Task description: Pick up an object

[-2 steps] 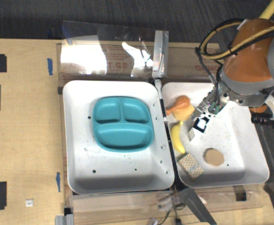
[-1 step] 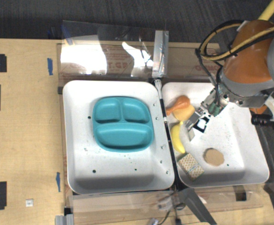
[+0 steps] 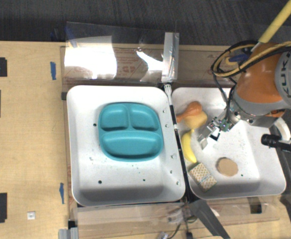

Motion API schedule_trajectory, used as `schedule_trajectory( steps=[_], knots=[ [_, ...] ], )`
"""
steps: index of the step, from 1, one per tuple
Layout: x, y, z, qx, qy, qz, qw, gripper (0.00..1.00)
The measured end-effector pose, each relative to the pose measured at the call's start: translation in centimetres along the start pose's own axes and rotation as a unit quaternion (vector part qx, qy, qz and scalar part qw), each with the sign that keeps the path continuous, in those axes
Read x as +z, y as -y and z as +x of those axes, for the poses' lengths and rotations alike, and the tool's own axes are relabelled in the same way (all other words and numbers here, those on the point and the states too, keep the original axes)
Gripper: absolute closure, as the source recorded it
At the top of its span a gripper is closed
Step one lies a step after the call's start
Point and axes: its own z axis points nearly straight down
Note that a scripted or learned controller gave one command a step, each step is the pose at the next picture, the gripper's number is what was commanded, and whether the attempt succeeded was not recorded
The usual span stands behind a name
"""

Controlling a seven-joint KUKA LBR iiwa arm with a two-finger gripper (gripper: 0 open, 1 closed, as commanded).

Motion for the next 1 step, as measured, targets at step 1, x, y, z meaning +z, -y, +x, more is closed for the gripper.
schedule_trajectory(
  steps=[1],
  knots=[
    [-1.34, -0.23, -0.32, 0.0, 0.006, -0.004, 1.0, 1.0]
  ],
)
